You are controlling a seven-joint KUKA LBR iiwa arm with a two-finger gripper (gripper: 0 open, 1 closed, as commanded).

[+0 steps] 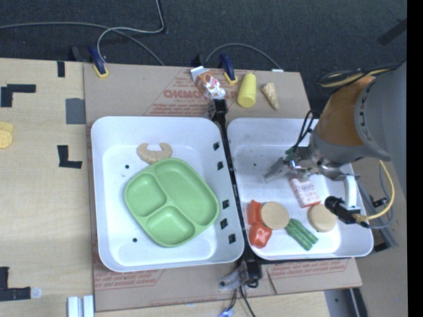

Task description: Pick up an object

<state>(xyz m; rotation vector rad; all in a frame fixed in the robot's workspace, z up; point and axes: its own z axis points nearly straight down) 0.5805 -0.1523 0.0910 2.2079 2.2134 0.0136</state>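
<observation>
End effector (281, 169) hovers over right bin (264, 137) (beside a small carton (305, 192))

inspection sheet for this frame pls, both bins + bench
Surface: cardboard-covered bench, two white bins; left bin, right bin.
Job's things: right bin has red piece, two round buns, green item, small packet.
Clutter: green divided tray and tan piece in left bin; yellow bottle behind.
Grippers: gripper low over right bin, nothing seen held.
Cables: on dark floor.
Surroundings: nothing seen.
</observation>
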